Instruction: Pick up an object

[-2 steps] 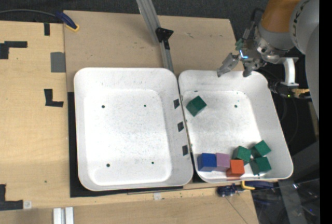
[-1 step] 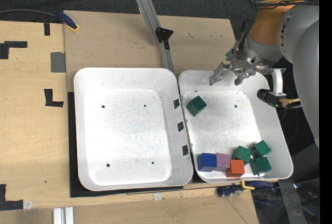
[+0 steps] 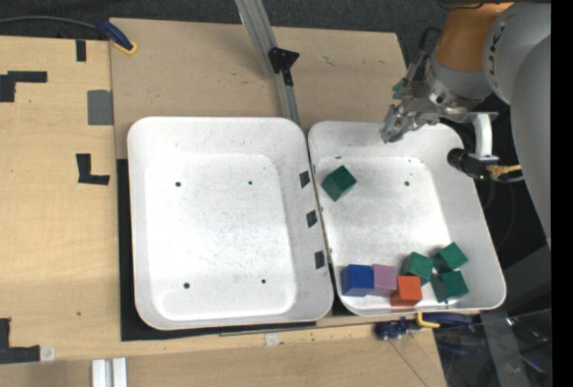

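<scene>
The end effector (image 3: 394, 131) hovers over the right bin's (image 3: 466, 188) far rim, whether apart or together I cannot tell, while a green cube (image 3: 338, 182) lies apart from blocks (image 3: 407, 276) clustered near.

green cube (image 3: 338, 182) | tilted, alone | right bin (image 3: 466, 197) upper left
</scene>
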### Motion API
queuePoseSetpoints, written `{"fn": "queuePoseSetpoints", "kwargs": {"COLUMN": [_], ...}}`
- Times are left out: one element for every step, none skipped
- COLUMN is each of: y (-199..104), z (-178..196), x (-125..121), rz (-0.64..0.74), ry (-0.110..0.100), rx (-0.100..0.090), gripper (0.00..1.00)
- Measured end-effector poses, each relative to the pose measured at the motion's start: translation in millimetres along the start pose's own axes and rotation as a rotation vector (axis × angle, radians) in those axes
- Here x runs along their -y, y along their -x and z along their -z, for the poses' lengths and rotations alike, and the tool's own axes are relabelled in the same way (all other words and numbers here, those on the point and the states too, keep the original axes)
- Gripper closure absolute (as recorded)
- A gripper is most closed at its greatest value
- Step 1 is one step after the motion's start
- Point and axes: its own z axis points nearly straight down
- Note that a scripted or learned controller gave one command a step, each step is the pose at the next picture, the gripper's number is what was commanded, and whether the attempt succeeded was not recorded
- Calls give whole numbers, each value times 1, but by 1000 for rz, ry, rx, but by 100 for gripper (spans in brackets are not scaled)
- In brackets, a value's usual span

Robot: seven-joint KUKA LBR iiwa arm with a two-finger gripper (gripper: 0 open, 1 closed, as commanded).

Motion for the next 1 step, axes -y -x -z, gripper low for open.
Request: {"fn": "queuePoseSetpoints", "kwargs": {"y": [-3], "z": [64], "x": [0], "rz": [-1], "ry": [7], "rx": [0], "gripper": [100]}}
